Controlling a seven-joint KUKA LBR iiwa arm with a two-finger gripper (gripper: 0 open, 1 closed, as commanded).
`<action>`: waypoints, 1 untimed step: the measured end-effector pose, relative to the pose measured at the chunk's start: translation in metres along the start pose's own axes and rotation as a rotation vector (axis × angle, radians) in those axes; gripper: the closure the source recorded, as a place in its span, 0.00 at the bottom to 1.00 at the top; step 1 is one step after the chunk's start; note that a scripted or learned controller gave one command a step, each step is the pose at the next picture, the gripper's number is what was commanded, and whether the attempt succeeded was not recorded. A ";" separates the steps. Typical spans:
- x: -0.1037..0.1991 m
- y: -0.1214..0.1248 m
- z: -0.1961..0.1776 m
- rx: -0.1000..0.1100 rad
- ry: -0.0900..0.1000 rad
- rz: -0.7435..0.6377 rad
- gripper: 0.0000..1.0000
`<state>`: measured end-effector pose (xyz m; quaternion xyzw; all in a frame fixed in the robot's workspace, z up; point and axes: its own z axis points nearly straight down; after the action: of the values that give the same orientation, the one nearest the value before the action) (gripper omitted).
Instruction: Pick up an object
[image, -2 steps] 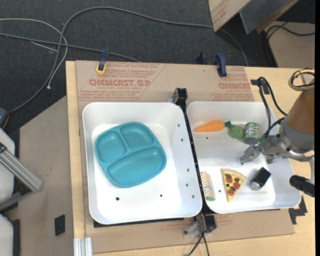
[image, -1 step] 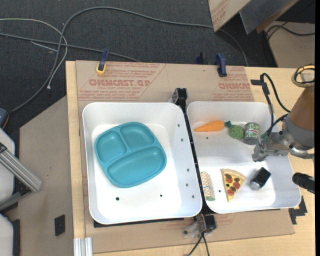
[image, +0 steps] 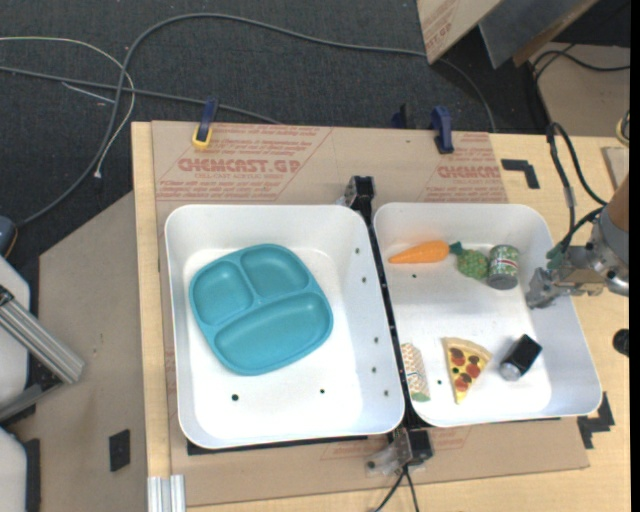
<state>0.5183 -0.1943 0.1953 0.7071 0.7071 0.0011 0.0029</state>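
The right bin (image: 440, 222) holds an orange toy carrot (image: 418, 253), a green leafy toy (image: 470, 262), a small can (image: 504, 266), a toy pizza slice (image: 465, 367), a black block (image: 520, 357) and a patterned bar (image: 413, 370) against the left wall. My gripper (image: 542, 287) hangs over the bin's right side, just right of the can and above the black block. Nothing shows between it and those objects.
A blue divided plate (image: 262, 307) lies in the left bin (image: 190, 400). Both bins rest on a cardboard sheet (image: 300, 160) held by blue clamps (image: 206, 120). Cables run along the arm at the right.
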 end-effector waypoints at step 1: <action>0.000 0.001 -0.021 0.002 0.001 -0.001 1.00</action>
<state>0.5194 -0.1947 0.2161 0.7069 0.7073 0.0009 0.0018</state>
